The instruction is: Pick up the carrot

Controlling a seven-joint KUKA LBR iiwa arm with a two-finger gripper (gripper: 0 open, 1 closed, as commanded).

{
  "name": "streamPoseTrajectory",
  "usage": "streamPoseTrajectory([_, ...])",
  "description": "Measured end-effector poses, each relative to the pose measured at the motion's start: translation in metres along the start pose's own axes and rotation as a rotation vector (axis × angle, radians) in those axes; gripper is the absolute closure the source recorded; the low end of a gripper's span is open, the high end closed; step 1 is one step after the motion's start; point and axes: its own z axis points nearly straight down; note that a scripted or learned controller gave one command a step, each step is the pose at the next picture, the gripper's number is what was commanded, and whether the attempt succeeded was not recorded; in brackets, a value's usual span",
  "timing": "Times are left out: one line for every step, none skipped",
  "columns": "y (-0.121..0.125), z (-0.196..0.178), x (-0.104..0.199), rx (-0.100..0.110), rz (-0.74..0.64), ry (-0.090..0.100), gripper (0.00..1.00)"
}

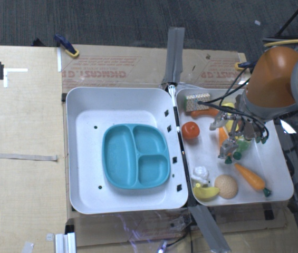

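An orange carrot (250,177) with a green stem end lies in the right bin (280,165), near its front right corner, pointing down and to the right. My gripper (231,139) hangs over the middle of that bin, up and to the left of the carrot and apart from it. Directly beneath the gripper are a small orange piece (222,136) and a green item (239,151), both partly hidden by it. Nothing is visibly held.
The right bin also holds a red tomato (190,130), a grey brush (198,101), a thin orange item (207,113), a yellow item (228,107), a white item (200,173), a banana (207,193) and a beige ball (226,186). A teal divided plate (136,156) sits in the left bin (80,157).
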Motion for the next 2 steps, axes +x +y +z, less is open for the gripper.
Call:
streamPoseTrajectory([-0.006, 0.010, 0.011, 0.000, 0.373, 0.007, 0.00])
streamPoseTrajectory([-0.005, 0.000, 0.009, 0.001, 0.370, 0.001, 1.00])
